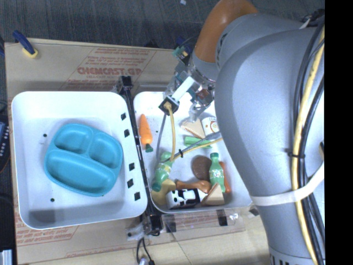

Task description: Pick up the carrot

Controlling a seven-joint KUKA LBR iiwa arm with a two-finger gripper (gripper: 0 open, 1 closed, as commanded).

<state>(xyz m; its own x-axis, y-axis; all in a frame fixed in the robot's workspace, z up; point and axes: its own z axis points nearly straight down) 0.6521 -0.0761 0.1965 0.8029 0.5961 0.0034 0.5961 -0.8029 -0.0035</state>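
The carrot [144, 130] is orange with a small green end. It lies lengthwise against the left wall of the right bin [144, 101], green end toward the front. My gripper [194, 105] hangs below the orange-banded wrist over the back middle of that bin. It is to the right of the carrot and apart from it. Nothing from the bin shows in the gripper. The arm's grey body hides the bin's right side.
Toy foods crowd the right bin: a tan wedge [194, 128], a green bottle [215, 170], a brown oval piece [199, 166], a pale green bottle [161, 174] and a black-and-white toy [185, 197]. A yellow cable [173, 132] hangs down. A blue divided plate [83, 158] sits in the left bin [27, 109].
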